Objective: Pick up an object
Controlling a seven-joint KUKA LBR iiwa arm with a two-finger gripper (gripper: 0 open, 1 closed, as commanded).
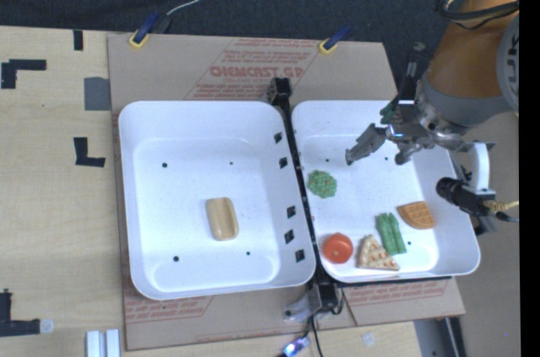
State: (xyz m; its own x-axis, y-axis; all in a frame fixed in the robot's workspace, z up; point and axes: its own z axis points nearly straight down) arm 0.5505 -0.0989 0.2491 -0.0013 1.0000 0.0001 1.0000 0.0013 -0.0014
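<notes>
— Camera view, left to right: what lies in the left bin [135, 178]?
— A tan bread roll [222, 218], near its middle.
— And the right bin [460, 258]?
— Green broccoli [321, 183] by its left wall; along the near edge a tomato [337, 246], pizza slice [375, 254], green bean pod [390, 231], orange piece [416, 215].
— The pincer [381, 146]?
— Fingers apart, empty, over the far half.

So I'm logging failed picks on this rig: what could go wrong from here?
1. The open gripper hangs above bare floor of the right bin, so closing here may grab nothing.
2. The tomato, pizza slice and green vegetable lie close together, so a descent there might nudge neighbours.
</notes>
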